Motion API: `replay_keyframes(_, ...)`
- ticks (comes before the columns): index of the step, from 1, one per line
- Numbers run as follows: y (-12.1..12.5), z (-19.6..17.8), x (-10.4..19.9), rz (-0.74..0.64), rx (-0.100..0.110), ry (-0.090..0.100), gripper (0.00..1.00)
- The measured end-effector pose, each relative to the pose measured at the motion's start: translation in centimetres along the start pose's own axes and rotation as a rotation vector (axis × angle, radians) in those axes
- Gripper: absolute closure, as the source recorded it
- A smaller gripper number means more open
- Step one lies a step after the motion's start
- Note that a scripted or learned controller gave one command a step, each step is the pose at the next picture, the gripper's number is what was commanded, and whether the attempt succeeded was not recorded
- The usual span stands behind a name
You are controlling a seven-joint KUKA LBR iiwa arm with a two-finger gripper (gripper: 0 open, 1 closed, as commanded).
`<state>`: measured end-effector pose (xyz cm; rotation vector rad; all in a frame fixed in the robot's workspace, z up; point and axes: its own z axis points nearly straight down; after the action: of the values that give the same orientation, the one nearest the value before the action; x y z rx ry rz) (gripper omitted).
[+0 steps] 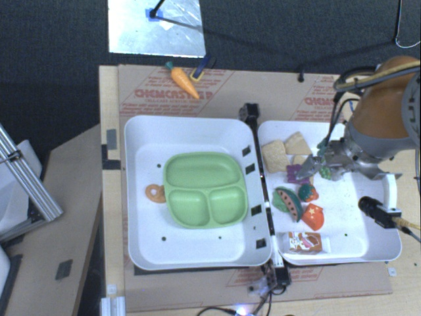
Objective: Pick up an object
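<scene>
1. The claw (314, 168) sits low over the right bin (348, 226), on the arm reaching in from the right. Its tip is at the purple toy (294, 173), touching or just beside it; hard to say which.
2. Claw state: cannot tell wide or narrow from this slant. Nothing is visibly held, so the pick looks not yet done.
3. The purple toy is the likely target, judging by where the claw points. It lies in the right bin's left half, just below the tan bread pieces (275, 154) and above the watermelon slice (287, 201).
4. Other toys crowd close: a strawberry (307, 191), a red pepper (314, 216) and a flat packet (306, 242) by the front wall. With so tight a cluster, a neighbour could get bumped.
5. The left bin (141, 242) holds a green divided plate (204, 189) with a small orange ring (156, 193) just beside it, both well apart from the claw.
6. Surface: both bins sit on a cardboard sheet (223, 87) on a pale bench (72, 170). A toy carrot (184, 82) lies on the cardboard behind the left bin.
7. Room: dark carpet (52, 58), with a shiny foil square (158, 18) lying on it beyond the bench.
</scene>
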<state>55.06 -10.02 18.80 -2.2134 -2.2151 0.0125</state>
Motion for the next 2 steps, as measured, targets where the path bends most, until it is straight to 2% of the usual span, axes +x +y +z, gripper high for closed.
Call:
replay_keyframes(1, 0.3, -0.7, 0.0, -0.003, -0.014, -0.001, 0.00)
replay_keyframes(2, 0.4, 5.6, 0.2, -0.001, -0.009, -0.001, 0.00)
